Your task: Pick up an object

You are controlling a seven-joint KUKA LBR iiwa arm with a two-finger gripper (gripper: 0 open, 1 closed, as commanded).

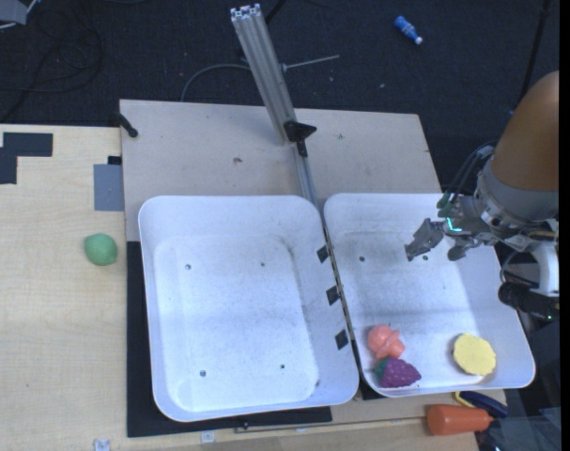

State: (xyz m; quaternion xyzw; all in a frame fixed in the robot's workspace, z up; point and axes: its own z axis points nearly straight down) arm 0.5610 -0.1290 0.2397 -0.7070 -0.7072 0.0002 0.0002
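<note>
The right bin (397, 216) holds three toys along its near side: an orange-pink piece (386, 339), a purple grape bunch (397, 373) just in front of it, and a yellow round piece (474, 354) near the right corner. My gripper (437, 244) hangs over the upper right part of this bin, well back from the toys. Its two dark fingers (420, 244) stand apart with nothing between them.
The left bin (172, 216) lies beside the right one, with black clips on the shared rim. A green ball (100, 249) rests on the wooden bench at far left. An orange carrot-like toy (458, 418) lies outside the right bin's front edge. A metal rail (270, 73) slants behind the bins.
</note>
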